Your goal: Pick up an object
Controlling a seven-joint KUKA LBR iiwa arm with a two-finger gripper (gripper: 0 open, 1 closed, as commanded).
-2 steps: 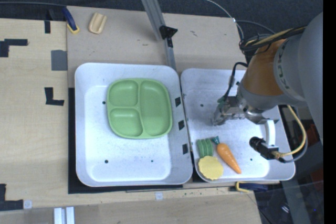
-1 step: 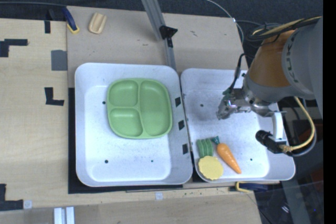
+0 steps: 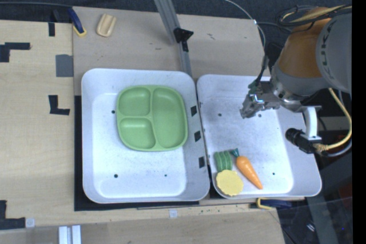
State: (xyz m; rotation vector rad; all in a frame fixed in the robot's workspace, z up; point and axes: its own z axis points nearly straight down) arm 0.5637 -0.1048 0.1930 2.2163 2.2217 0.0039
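Two shallow white bins are carried on the table; the orange plastic carrot, lying diagonally, is found below the fingers, whose state cannot be told.

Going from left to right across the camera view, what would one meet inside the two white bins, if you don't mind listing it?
Green divided plate → yellow round piece → toy carrot → gripper, above the right bin.
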